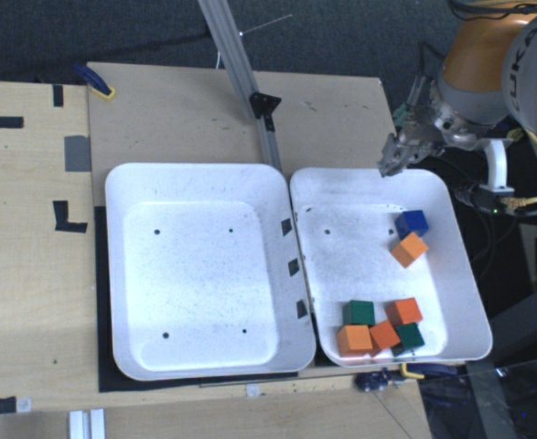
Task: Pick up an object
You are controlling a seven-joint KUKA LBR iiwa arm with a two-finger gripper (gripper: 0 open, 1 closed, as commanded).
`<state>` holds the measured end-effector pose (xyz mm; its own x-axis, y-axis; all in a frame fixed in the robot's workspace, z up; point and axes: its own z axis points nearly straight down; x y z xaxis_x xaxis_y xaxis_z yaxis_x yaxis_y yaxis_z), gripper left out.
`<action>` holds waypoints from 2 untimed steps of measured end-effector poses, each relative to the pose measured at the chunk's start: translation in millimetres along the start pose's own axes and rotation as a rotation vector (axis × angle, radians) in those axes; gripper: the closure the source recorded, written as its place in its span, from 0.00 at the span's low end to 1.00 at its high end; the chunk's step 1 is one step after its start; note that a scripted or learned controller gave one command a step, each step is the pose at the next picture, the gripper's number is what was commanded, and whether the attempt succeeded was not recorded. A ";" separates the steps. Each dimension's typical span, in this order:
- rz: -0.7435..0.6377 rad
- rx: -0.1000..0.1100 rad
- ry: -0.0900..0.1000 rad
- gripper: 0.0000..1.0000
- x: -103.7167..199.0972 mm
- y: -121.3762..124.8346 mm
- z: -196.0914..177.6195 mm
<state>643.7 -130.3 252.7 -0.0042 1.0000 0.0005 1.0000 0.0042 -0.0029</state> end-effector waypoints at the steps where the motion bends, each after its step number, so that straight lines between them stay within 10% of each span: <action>1: -0.001 -0.001 0.001 1.00 42.8 -20.5 -4.3; 2: -0.002 0.000 0.001 1.00 89.7 -45.5 -8.0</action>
<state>597.8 -40.8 260.8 -0.0066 1.0000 0.0018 1.0000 0.0066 -0.0028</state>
